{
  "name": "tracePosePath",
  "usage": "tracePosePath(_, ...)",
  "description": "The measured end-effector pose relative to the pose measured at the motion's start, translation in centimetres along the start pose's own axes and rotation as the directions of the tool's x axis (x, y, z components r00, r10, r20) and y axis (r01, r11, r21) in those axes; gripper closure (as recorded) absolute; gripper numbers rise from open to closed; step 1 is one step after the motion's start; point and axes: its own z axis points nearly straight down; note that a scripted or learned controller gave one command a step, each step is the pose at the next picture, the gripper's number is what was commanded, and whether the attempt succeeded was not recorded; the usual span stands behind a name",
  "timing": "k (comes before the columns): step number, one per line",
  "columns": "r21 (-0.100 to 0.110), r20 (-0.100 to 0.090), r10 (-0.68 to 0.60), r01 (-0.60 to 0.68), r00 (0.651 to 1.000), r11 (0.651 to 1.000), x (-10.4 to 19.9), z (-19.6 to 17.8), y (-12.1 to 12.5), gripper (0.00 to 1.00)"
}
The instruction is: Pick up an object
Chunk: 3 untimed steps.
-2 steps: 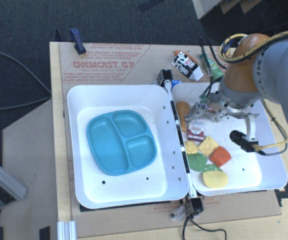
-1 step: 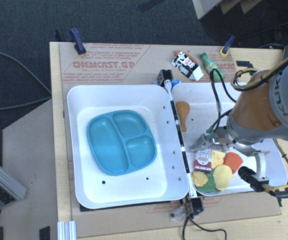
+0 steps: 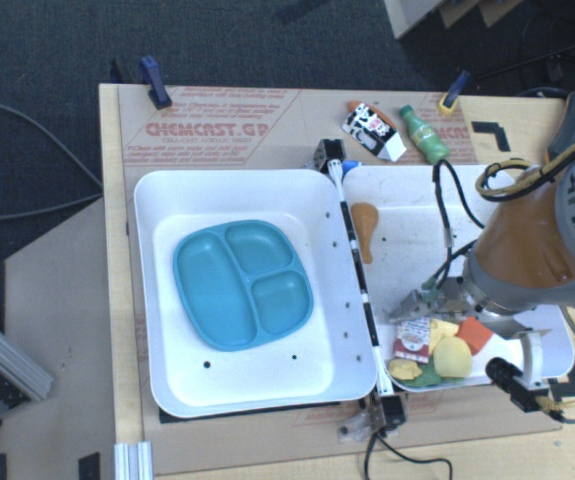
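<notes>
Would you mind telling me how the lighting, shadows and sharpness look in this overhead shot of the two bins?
Camera view: lighting is even and diffuse, and the white left bin is bright without blown-out glare. The blue tray shows a soft sheen. The arm casts a soft shadow over the right bin. The small objects near the gripper look slightly soft, so fine detail is lost.

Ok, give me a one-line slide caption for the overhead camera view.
KUKA arm reaches into the right bin above a pile of toy food; blue divided plate sits in the left bin.
</notes>
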Motion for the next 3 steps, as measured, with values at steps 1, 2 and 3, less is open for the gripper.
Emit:
tracePosePath(1, 0.011, -0.001, -0.002, 0.002, 1.000, 1.000, 1.2, 0.4, 6.1, 0.00)
tracePosePath(2, 0.009, -0.001, 0.000, 0.000, 1.000, 1.000, 1.2, -0.6, 6.2, 1.00)
tracePosePath(3, 0.009, 0.000, -0.002, 0.002, 1.000, 1.000, -0.3, -6.8, 14.1, 1.00)
